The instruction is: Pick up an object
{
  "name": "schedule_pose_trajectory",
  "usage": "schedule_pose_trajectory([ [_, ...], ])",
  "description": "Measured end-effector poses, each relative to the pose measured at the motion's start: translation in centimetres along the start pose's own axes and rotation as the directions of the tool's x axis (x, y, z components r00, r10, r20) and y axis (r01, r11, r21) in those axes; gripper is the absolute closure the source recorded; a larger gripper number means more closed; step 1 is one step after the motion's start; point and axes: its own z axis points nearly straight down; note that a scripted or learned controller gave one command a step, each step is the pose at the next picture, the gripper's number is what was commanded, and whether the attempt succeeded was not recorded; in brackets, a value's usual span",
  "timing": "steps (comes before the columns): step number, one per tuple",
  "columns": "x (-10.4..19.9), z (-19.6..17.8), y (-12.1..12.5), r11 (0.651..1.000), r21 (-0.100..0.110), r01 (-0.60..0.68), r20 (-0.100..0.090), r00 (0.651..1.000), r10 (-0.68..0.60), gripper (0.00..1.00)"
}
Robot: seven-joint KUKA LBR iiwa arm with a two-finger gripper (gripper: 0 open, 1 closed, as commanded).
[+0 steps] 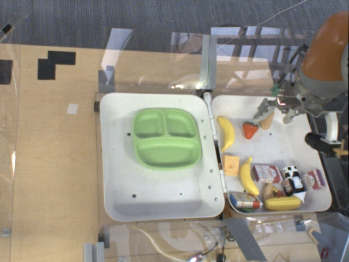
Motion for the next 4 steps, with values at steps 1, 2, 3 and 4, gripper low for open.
schedule_pose_trajectory([
  [1, 0.2, 13.3, 5.0, 0.972, -0.004, 0.236, 0.001, 0.972, -0.236, 0.0],
  [2, -1.5, 14.0, 3.4, 0.968, -0.007, 0.249, 0.003, 0.969, -0.249, 0.0],
  [3, -1.3, 12.7, 3.7, 0.968, -0.016, 0.25, 0.003, 0.968, -0.25, 1.0],
  [4, 6.0, 4.2, 6.2, 0.951, -0.005, 0.31, 0.001, 0.951, -0.31, 1.0],
])
